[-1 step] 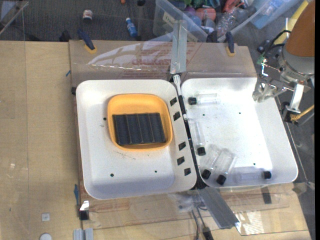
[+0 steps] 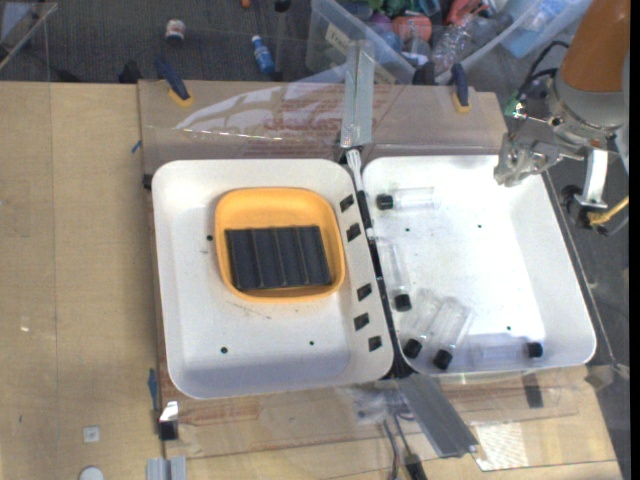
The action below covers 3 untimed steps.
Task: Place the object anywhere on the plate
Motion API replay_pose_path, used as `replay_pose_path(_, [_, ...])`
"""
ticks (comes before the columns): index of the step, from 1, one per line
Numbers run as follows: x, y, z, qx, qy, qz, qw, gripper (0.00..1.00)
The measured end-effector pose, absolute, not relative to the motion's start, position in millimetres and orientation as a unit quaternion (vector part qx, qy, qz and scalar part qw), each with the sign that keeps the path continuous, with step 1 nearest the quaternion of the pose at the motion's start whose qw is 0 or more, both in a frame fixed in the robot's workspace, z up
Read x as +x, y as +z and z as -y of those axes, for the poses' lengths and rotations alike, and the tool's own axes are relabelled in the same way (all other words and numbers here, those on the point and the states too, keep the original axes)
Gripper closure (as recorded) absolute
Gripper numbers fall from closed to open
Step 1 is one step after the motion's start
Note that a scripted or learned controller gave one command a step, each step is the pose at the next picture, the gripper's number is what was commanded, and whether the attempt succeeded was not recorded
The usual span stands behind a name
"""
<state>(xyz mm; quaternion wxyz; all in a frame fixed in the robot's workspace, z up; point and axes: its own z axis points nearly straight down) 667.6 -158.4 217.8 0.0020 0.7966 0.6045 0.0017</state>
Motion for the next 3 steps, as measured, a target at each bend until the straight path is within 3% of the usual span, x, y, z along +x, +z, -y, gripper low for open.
replay_pose_path(1, [667.5, 360, 139, 0.768, 0.0017, -0.64, 0.002, 1.0])
replay_pose_path(2, [667.3, 430, 164, 0.668, 0.0018, -0.744, 0.004, 1.0])
replay_pose_path(3, [666.9, 432, 223, 0.536, 0.0007, -0.844, 0.005, 1.0])
